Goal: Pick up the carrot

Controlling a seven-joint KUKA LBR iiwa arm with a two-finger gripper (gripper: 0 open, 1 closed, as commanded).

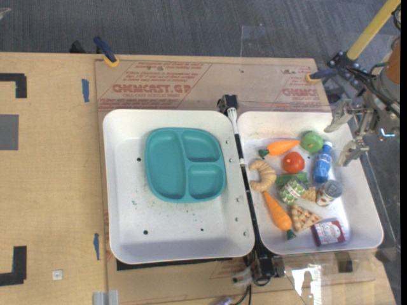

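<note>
Nearest the camera in the right bin [372,227] sits a maroon packet [329,232], with a cracker-like wedge [304,218] just to its left. Beside that lies a carrot [278,211], orange, slanting with its green tip toward the near edge. A step farther in: a green-and-white wrapped item [292,190], a small can [327,192], and a croissant [262,173] off to the left. Then a red tomato [293,162] and a blue bottle [322,162]. Farther again, a second carrot [282,148], lying roughly crosswise with its green end pointing left, and a green apple [311,141] just to its right.

The left bin [121,189] holds a teal divided plate [186,164].

At the far right, the gripper [353,135] hangs above the bin's far right corner, fingers spread apart, nothing between them. This looks like the approach stage: no grasp made yet. Both carrots lie to the gripper's left, the far one nearer to it, beyond the apple; the near one is well apart, across the clutter. The next move calls for a leftward swing, a descent, and fingers aligned across the carrot's narrow body without snagging the apple or tomato.
</note>
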